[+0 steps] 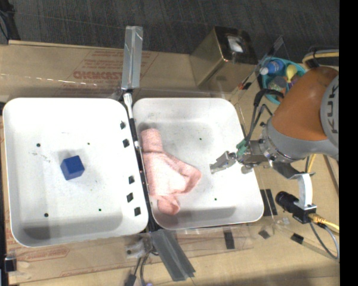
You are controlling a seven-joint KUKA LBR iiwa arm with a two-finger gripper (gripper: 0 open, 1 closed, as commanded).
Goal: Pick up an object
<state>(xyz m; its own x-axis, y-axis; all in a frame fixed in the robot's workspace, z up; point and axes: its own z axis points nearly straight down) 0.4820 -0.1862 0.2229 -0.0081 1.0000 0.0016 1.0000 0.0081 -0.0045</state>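
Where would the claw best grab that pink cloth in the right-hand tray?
Probably the raised fold at the pink cloth's right tip, coming straight down. That corner bunches up toward the gripper, with bare right bin floor around it, while its left edge hugs the wall.
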